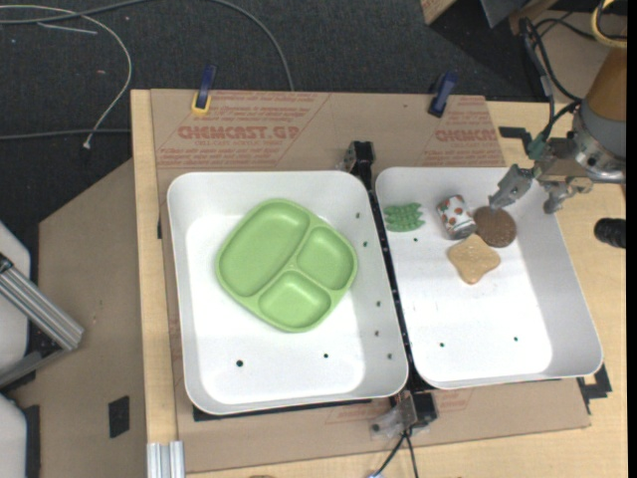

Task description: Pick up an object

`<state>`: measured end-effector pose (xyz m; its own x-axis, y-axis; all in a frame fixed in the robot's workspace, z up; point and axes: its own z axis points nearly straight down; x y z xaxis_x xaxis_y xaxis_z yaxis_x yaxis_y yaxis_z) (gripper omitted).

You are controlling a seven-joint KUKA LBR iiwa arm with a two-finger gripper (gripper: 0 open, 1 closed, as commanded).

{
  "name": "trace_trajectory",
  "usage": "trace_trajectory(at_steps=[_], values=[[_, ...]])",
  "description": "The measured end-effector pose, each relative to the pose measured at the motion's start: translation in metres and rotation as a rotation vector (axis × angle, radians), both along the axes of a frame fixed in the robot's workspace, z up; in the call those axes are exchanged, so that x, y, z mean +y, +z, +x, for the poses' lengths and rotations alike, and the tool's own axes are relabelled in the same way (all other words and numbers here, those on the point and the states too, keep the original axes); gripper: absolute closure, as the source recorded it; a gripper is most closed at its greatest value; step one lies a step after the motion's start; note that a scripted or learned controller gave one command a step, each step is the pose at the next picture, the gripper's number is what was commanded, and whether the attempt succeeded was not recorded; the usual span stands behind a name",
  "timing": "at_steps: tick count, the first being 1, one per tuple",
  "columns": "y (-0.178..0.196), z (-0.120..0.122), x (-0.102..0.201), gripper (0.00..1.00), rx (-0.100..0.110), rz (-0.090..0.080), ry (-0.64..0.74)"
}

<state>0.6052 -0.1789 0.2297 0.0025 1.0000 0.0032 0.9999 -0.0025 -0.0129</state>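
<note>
Cardboard-topped bench with two white bins side by side.

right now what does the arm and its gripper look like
The arm is grey with an orange band above the wrist. Dark cables loop beside it. The gripper is grey metal with two thin fingers.

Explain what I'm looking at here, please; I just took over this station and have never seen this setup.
One fixed camera looks down at a slant on a bench with two shallow white bins. The left bin holds a green divided plate. The right bin holds four small things near its far end: a green toy, a red-and-white spotted cup, a brown round piece and a tan piece. The grey robot arm reaches in from the right; its gripper hangs open over the bin's far right corner, beside the brown piece, holding nothing.
</note>
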Motion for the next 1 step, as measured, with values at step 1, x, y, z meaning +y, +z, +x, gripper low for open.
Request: trace_trajectory(at_steps=[1], values=[[0.0067,0.0026,0.0003,0.00,-0.012,-0.002,0.003]])
